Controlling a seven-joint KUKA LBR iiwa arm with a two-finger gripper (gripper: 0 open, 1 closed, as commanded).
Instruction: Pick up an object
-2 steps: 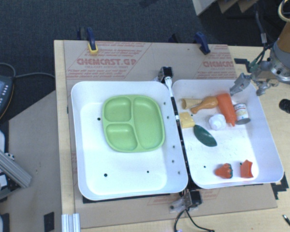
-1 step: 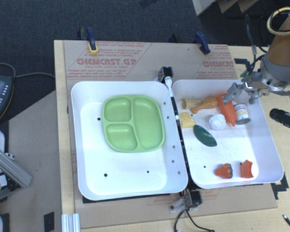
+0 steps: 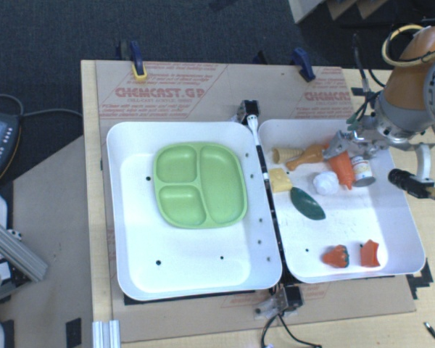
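I see the bench under bright, even light from overhead, and the two white bins [image 3: 130, 216] come out nearly blown, the left one showing only a faint grey shadow along its inner wall beside the green plate [image 3: 201, 185]. My arm [image 3: 413, 85] is a little soft at the right edge, with a warm sheen on the orange band, and the small things beneath it throw short, weak shadows on the bin floor. The dark floor around the board is dim and grainy, and the picture overall is low in sharpness, so fine detail smears.
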